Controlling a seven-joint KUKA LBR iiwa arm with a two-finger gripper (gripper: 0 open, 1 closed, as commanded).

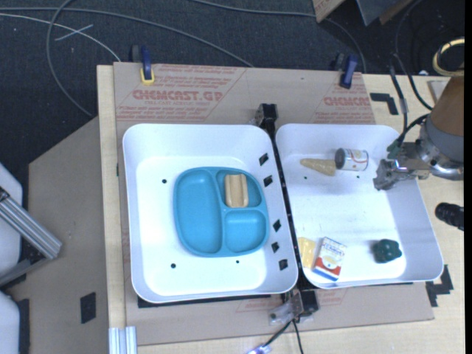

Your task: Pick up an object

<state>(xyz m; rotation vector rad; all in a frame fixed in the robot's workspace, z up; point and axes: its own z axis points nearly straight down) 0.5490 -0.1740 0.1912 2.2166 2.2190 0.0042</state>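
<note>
Claw [385,177] poised over the right bin's [369,220] right edge, its spread unreadable.
Cone [318,166] lies near the bin's far edge, long axis left-right, tip pointing left, beside a small can [352,159].

Arm [448,127]: grey body, orange-brown band above a wide silver wrist ring. Tool [389,174]: small, grey metal, blocky; dark cabling runs beside the wrist.

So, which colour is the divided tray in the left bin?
Light blue tray, seen clearly in the camera view.
</note>
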